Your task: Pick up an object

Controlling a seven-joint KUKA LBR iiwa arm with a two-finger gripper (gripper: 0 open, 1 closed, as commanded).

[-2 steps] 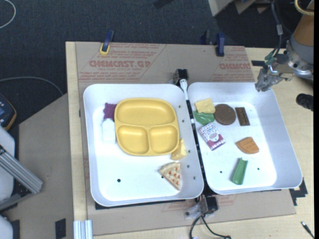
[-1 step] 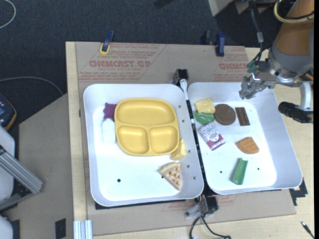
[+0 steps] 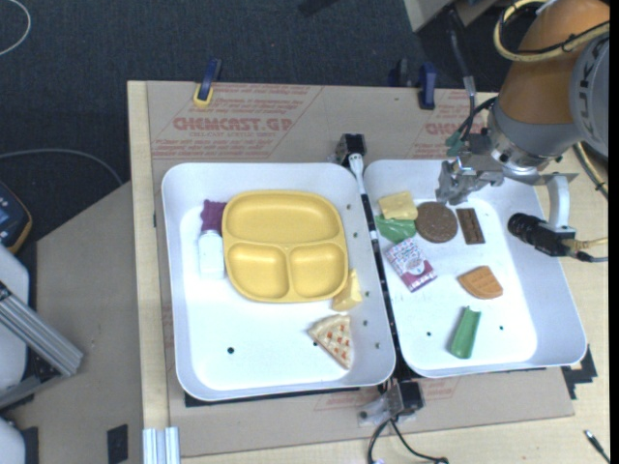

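**Bin contents, gripper over right bin**

Left bin (image 3: pixel 184 288): yellow divided tray (image 3: pixel 285 245) sits in the far half, all three compartments bare. Tucked against the tray's left side, a purple item (image 3: pixel 212 214) and a white bottle (image 3: pixel 210 255). A pizza slice (image 3: pixel 334 339) lies toward the near right corner; a pale yellow piece (image 3: pixel 348 293) sits just beside the tray's near right corner, against the bin's right wall.

Right bin (image 3: pixel 542 341): near the far left corner, a cheese-coloured block (image 3: pixel 397 205) touching a green leafy item (image 3: pixel 395 228); a round brown cookie (image 3: pixel 436 223) just beside them, a dark brown bar (image 3: pixel 470 226) next to it. A red-and-white packet (image 3: pixel 409 263) lies near the left wall; an orange-brown bread piece (image 3: pixel 480 282) mid-bin; a green stick (image 3: pixel 465 333) toward the near edge.

Gripper (image 3: pixel 456 188) hangs over the far edge of the right bin, just above the cookie. Cannot tell how far it is spread; nothing seen in its grasp.
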